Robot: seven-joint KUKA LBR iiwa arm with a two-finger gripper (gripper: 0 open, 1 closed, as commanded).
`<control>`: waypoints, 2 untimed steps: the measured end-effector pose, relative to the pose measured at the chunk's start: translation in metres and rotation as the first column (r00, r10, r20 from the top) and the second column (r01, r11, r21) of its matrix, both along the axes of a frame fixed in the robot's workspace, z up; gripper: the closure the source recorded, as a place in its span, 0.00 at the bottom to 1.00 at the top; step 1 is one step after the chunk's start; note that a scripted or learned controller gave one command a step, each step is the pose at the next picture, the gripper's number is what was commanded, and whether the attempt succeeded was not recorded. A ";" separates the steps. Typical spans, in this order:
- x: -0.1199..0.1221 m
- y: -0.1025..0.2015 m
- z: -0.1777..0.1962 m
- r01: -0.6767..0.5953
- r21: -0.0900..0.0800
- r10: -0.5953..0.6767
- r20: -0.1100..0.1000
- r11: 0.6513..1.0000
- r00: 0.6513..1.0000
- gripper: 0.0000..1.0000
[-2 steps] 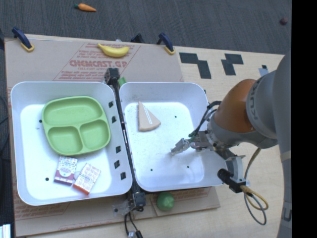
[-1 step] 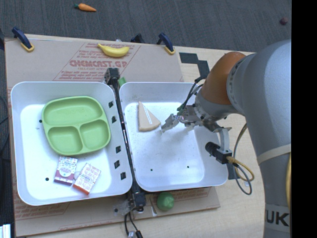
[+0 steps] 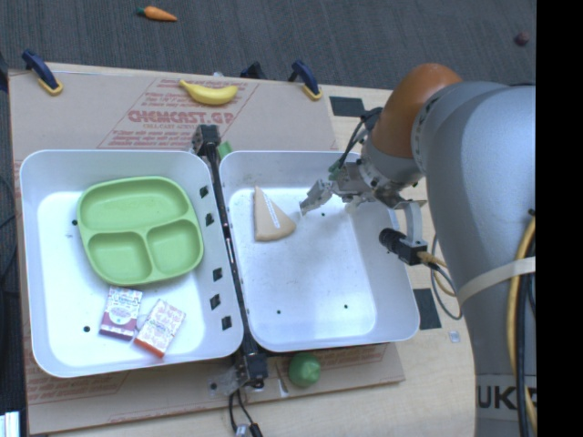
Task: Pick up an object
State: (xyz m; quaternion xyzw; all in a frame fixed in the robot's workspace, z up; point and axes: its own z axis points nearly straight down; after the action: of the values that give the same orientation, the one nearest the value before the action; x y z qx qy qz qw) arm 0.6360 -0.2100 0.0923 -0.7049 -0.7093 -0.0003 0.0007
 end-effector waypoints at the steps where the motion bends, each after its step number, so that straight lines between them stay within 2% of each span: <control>1: 0.001 0.001 0.011 -0.007 0.001 0.007 -0.001 1.000 1.000 1.00; 2: 0.021 -0.001 0.078 0.001 -0.001 -0.001 0.001 1.000 1.000 1.00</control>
State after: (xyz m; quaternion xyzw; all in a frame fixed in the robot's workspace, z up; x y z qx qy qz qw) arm 0.6571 -0.2108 0.1702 -0.7051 -0.7091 -0.0004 0.0002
